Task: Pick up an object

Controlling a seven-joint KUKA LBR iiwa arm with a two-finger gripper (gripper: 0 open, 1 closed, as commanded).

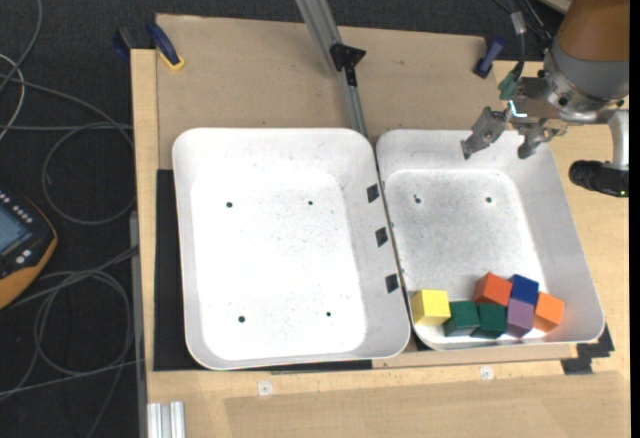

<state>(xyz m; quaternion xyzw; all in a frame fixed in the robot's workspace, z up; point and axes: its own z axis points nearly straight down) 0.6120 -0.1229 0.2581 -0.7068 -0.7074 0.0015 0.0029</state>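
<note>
Camera view from above is giving us 2 shallow white plastic bins side by side on the wooden bench: the left bin [200, 166] and the right bin [560, 226]. We are seeing the two-finger gripper [504, 138] hanging above the far rim of the right bin, its 2 dark fingers spreading wide apart with nothing between them. The small blocks are sitting well apart from it, huddling along the near wall of the right bin: a yellow cube [432, 305] at the left, a dark green block [462, 317] just beside it, another green block [490, 318], an orange-red cube [493, 288], a blue cube [524, 288], a purple cube [521, 312] and an orange cube [549, 309] at the right end.
</note>
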